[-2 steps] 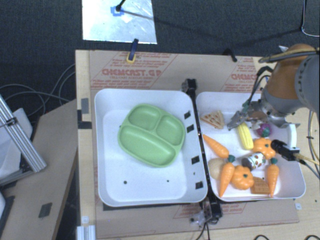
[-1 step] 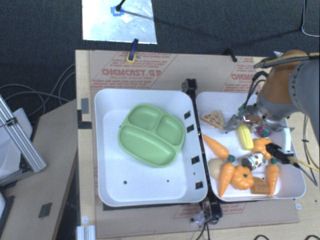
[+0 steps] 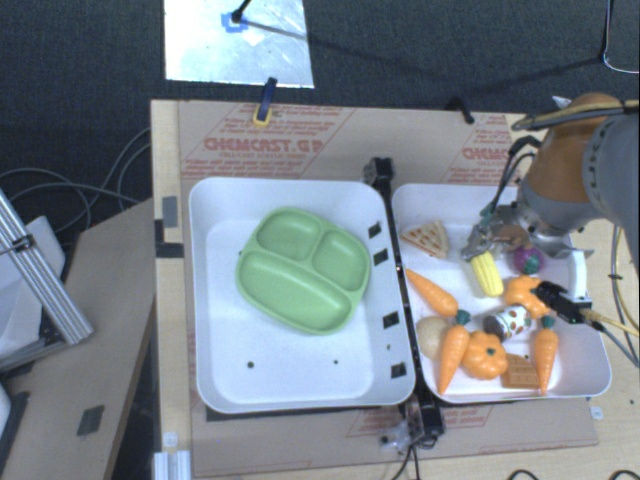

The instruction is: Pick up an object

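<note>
Pincer (image 3: 483, 243) hovers over a ridged yellow corn cob (image 3: 487, 273).

Green divided plate (image 3: 303, 268) in white left bin (image 3: 215, 298). Right bin (image 3: 590, 363) white — orange carrots (image 3: 432, 292), orange pumpkin (image 3: 484, 356), yellow corn (image 3: 487, 273), purple piece (image 3: 527, 259). Arm (image 3: 570, 168) grey, orange band.
</note>
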Controlling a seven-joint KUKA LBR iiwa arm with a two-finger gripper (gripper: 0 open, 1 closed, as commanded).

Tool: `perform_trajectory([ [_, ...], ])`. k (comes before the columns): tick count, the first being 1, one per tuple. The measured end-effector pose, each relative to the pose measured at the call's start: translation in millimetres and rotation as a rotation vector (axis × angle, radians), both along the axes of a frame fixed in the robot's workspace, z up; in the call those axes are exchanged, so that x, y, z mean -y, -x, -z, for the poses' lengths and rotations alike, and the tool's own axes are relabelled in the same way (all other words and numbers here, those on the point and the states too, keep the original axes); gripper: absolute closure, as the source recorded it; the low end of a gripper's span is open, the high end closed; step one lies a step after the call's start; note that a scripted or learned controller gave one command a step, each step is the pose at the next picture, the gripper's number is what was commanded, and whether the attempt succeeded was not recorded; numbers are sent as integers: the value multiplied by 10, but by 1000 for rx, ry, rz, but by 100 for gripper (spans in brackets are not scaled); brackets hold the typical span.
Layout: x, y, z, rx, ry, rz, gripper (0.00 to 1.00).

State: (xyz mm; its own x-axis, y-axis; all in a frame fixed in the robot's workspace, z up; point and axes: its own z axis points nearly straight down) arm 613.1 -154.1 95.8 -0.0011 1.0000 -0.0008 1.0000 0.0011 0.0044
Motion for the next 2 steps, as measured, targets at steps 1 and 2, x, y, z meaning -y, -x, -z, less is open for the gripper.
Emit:
perform_trajectory([
  [1, -28, -91, -613, 3, 1, -4, 100],
  [2, -77, -161, -1222, 1, 0, -5, 100],
])
